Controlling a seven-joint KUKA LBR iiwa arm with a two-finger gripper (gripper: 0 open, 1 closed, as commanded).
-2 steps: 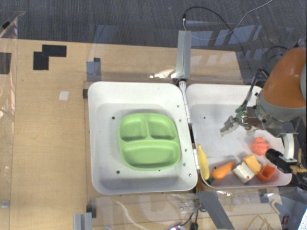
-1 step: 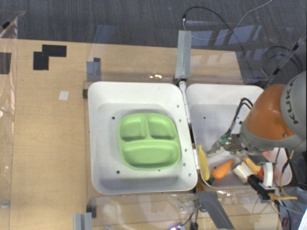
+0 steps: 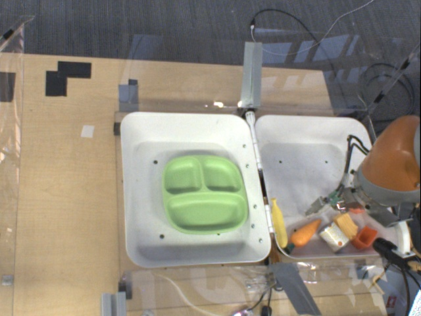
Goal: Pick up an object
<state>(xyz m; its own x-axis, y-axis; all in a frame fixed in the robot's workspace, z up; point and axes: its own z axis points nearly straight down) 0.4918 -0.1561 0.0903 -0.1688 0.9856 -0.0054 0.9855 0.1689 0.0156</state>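
Wooden bench (image 3: 59, 196), arm (image 3: 393, 163) low over right bin (image 3: 296, 143), toys (image 3: 332, 232) beneath

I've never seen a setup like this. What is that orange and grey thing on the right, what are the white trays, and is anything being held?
You are looking down at a slant from one fixed camera above a wooden bench. The grey shape with the orange band on the right is a robot arm, reaching in over the right-hand shallow white bin. Its two-finger gripper hangs low over that bin, close to a cluster of small toy foods: a yellow banana-like piece along the left wall, an orange carrot-shaped piece, a pale block and a red-orange piece. The left-hand white bin holds a green plastic plate with three compartments. The arm's job is to pick something up, but I cannot see anything gripped; the arm hides too much of the gripper to tell.
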